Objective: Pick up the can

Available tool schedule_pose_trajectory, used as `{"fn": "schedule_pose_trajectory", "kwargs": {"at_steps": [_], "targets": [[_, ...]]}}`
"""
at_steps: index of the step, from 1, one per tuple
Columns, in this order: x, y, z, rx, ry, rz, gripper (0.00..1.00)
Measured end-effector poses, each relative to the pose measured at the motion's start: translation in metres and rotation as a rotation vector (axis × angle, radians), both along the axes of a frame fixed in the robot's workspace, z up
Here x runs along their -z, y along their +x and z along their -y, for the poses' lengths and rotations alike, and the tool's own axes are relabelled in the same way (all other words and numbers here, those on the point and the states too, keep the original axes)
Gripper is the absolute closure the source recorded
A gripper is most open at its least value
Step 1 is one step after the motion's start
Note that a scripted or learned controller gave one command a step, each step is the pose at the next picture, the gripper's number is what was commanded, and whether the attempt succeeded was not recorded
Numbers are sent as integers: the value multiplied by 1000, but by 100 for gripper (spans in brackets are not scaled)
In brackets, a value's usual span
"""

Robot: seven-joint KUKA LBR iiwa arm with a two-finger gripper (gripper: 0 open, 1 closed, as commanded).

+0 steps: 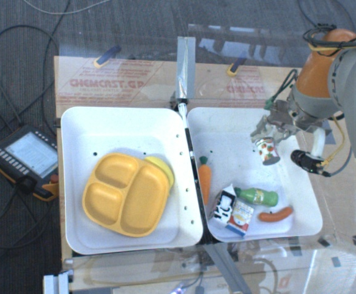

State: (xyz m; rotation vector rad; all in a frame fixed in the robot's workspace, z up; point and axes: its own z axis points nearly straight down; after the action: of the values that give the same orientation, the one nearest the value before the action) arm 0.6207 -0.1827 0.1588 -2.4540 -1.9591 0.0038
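Note:
The can (pixel 267 151) is small and white with red and green marks, and it sits tilted in the upper right part of the right bin (pixel 300 225). My gripper (pixel 268 136) comes down from the grey and orange arm (pixel 322 78) at the right. Its fingers are closed on the can's top end, and the can's lower end pokes out beneath them. The fingertips themselves are partly hidden by the gripper body.
In the right bin lie a carrot (pixel 205 182) by the left wall, a black-and-white carton (pixel 226 204), a small juice box (pixel 241 218), a green bottle (pixel 259 196) and a red sausage (pixel 276 214). The left bin (pixel 80 127) holds a yellow divided plate (pixel 127 193).

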Motion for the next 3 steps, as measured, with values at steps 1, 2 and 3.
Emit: {"fn": "schedule_pose_trajectory", "kwargs": {"at_steps": [1, 2, 3], "targets": [[-13, 31, -23, -255, -3, 2, 100], [-13, 31, -23, -255, -3, 1, 0], [66, -17, -7, -179, 1, 3, 0]]}}
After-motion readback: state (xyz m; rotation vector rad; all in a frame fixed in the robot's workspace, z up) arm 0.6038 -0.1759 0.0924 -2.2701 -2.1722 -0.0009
